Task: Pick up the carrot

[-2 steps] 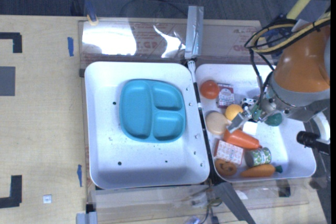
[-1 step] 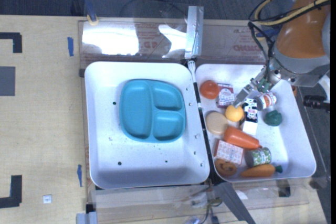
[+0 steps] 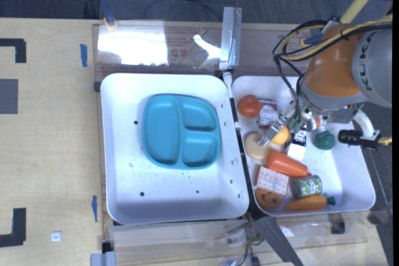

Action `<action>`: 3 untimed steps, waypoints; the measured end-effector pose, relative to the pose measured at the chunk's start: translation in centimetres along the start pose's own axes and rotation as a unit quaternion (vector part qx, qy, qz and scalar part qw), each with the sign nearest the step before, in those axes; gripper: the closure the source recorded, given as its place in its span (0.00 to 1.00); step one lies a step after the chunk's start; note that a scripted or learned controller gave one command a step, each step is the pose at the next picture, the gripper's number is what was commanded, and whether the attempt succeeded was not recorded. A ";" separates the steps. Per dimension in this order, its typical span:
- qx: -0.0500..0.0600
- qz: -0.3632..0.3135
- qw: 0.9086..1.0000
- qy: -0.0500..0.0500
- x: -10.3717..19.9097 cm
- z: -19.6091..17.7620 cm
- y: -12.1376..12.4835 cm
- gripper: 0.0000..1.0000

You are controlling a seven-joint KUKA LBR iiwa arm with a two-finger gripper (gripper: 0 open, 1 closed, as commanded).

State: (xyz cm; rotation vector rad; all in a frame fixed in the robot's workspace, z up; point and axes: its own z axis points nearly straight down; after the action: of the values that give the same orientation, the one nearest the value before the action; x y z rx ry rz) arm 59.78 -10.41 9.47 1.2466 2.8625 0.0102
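The carrot (image 3: 307, 202), orange with a green stub at its right end, lies flat along the front wall of the right bin (image 3: 355, 187). My gripper (image 3: 292, 126) hangs over the middle of that bin, below the orange wrist band. It is well behind the carrot and apart from it. Directly under the gripper are a yellow piece (image 3: 280, 136) and a small white and black box (image 3: 297, 147). Nothing of the carrot is between the gripper and the bin.
Packed around the carrot are a green can (image 3: 307, 186), a patterned box (image 3: 272, 182), an orange fruit (image 3: 268, 199) and an orange-red tapered piece (image 3: 287, 164). Further back sit a tomato (image 3: 248, 106), cream disc (image 3: 254, 145) and green lump (image 3: 324, 140). The left bin (image 3: 118, 184) holds a blue divided plate (image 3: 181, 131).
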 end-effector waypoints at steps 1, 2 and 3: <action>-0.001 0.125 0.992 0.000 2.6 -0.1 -3.5 0.00; 0.000 0.124 0.992 -0.001 -3.2 0.0 -0.3 0.00; 0.001 0.233 0.973 -0.001 -1.9 0.1 1.2 0.00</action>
State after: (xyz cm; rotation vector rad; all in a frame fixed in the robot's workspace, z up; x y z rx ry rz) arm 61.93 -10.95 9.37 1.8790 2.4951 0.0114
